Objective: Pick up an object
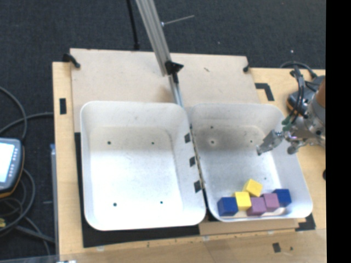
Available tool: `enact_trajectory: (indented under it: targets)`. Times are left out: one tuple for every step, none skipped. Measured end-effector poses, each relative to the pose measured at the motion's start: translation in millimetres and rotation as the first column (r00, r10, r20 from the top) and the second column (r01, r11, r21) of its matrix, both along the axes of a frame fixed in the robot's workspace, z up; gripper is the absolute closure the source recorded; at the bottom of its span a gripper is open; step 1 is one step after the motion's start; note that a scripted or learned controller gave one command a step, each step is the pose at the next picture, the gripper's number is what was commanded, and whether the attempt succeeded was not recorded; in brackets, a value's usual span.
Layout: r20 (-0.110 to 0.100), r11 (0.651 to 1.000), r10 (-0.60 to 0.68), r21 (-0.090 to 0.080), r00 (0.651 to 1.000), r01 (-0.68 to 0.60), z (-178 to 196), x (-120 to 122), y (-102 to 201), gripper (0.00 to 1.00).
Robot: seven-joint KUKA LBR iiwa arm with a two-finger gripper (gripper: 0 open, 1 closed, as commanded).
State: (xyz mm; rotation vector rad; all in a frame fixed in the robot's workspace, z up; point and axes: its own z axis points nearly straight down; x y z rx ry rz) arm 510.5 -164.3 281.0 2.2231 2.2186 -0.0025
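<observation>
Blocks clustered well below and left of the gripper fingers (pixel 269 143): two yellow blocks (pixel 253 188), two blue blocks (pixel 227 205), two purple blocks (pixel 271 201), mutually touching, resting flat.

Arm (pixel 312 111) cut off at right edge; handheld screen (pixel 8 163) cut off at left; gripper (pixel 272 141) blurred, finger state unreadable.

blocks (pixel 253 200) in right bin (pixel 230 119), near its front edge | left bin (pixel 96 147) touching beside it
</observation>
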Motion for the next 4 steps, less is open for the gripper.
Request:
enact_trajectory:
  targets:
    - [-0.005,1.000,0.002,0.002,1.000,-0.002,-163,-21,17,0.00]
    - [0.004,1.000,0.000,0.001,1.000,0.000,-183,-26,-10,0.00]
    - [0.027,1.000,-0.002,-0.004,1.000,0.002,-169,-19,-9,1.00]
    - [0.011,1.000,0.008,-0.001,1.000,-0.008,-59,2,14,1.00]
